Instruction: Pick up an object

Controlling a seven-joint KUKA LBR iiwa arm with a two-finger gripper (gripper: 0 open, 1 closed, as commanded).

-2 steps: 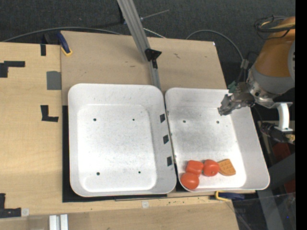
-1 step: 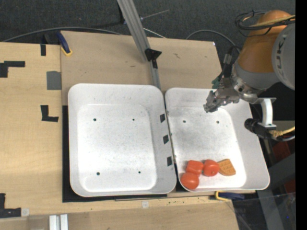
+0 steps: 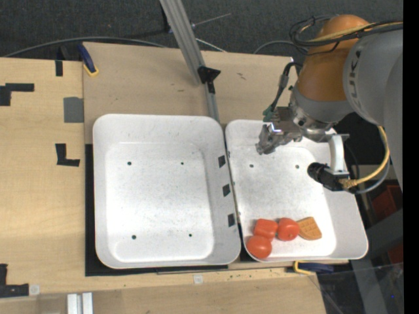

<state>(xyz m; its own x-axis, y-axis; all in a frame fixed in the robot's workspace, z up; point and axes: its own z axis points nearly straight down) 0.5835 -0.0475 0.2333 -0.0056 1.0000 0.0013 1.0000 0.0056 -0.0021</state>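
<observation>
Three red tomato-like objects (image 3: 270, 234) cluster at the near edge of the right bin (image 3: 288, 182), with an orange-brown piece (image 3: 310, 228) just to their right. My gripper (image 3: 267, 142) hangs over the far left part of that bin, well away from the objects. Its fingers look close together and nothing shows between them.
The left bin (image 3: 157, 188) lies beside the right one, with black clips along their shared edge. A grey metal pole (image 3: 190, 44) slants across the bench behind the bins. A black cable fitting (image 3: 324, 174) hangs from the arm over the right bin.
</observation>
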